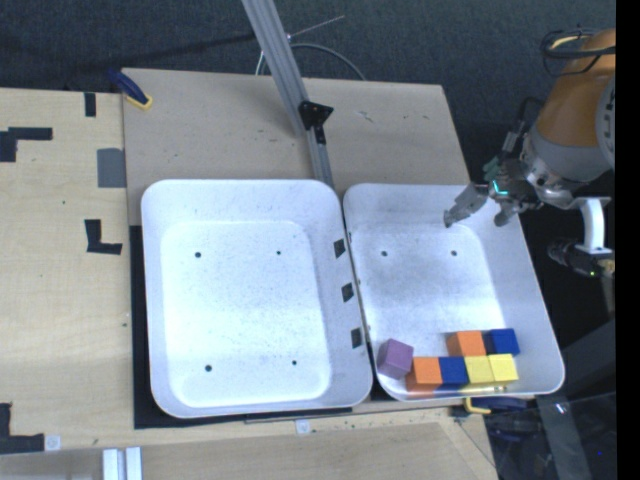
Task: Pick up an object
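Observation:
Several small blocks lie clustered in the near corner of the right bin (520, 268): a purple block (397, 356), an orange block (427, 370), a blue block (453, 369), two yellow blocks (491, 368), and behind them another orange block (465, 344) and blue block (502, 341). My gripper (482, 214) hovers over the far right part of that bin, well away from the blocks. Its two fingers are spread apart, open, with nothing between them.
The left bin (150, 208) sits beside the right one, rims touching. A slanted metal pole (285, 58) crosses the bench behind the bins. Black clips (347, 291) sit on the shared rim. The arm's orange band (575, 108) is at the right.

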Controlling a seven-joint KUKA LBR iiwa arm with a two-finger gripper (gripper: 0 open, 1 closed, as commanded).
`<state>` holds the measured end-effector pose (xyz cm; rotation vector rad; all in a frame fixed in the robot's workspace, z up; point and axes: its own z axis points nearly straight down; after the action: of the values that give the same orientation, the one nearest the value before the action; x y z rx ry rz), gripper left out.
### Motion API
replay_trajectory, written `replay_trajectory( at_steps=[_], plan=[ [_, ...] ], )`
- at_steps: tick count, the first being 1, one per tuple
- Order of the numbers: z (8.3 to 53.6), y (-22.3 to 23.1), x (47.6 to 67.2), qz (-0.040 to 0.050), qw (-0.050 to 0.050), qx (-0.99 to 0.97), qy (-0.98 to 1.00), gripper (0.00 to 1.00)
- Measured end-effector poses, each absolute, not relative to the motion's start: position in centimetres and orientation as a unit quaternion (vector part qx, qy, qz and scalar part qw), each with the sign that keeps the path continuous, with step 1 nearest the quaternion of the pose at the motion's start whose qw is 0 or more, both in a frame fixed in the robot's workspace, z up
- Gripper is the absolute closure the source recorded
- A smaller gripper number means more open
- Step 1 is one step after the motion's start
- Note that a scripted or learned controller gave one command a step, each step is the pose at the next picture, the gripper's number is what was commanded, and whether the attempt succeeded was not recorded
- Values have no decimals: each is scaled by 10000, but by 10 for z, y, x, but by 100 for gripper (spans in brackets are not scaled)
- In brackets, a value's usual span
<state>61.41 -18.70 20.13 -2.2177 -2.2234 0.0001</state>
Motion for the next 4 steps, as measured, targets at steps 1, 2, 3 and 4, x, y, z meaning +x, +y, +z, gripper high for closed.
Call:
replay_trajectory(
  at_steps=[1,2,3,4],
  plan=[
    [147,-152,624,18,27,-7058,-7084,0],
    [135,-117,619,14,14,-7059,-7083,0],
    [89,-91,651,10,13,-7055,-7087,0],
    [102,-93,650,10,5,-7061,-7081,100]
  ],
)
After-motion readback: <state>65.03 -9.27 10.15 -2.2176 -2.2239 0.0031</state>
